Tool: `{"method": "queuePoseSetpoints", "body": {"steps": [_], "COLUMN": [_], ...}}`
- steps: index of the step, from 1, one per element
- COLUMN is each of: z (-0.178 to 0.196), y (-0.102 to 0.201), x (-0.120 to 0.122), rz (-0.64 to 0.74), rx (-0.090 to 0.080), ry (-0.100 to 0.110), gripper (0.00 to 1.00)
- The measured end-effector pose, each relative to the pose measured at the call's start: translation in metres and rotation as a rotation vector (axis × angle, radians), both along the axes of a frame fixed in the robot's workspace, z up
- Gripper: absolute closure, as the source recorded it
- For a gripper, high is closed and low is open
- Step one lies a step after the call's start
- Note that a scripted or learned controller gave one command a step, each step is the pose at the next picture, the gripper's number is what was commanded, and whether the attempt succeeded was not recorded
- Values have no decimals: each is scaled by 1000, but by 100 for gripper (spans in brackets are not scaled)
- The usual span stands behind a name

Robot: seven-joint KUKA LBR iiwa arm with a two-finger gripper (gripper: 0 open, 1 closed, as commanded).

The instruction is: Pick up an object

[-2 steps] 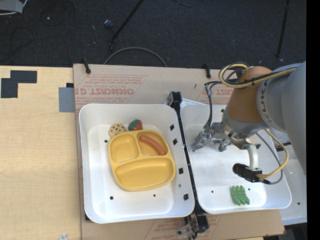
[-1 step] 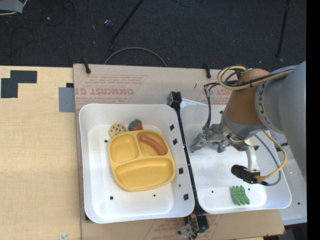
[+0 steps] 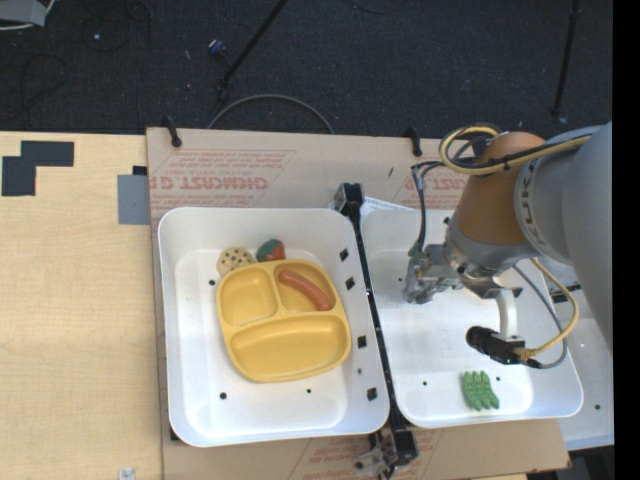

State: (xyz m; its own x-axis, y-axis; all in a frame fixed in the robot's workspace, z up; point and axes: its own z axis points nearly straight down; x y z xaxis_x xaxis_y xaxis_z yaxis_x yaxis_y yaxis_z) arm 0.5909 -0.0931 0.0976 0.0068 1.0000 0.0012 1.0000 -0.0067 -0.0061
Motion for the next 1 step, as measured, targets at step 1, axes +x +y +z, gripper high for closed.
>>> {"method": "queuePoseSetpoints", "body": {"steps": [1], "z": [62], "y": [-2], "x": [-4], "rz": [0], "rx": [-1], "ry": [-8], "gripper": [100]}}
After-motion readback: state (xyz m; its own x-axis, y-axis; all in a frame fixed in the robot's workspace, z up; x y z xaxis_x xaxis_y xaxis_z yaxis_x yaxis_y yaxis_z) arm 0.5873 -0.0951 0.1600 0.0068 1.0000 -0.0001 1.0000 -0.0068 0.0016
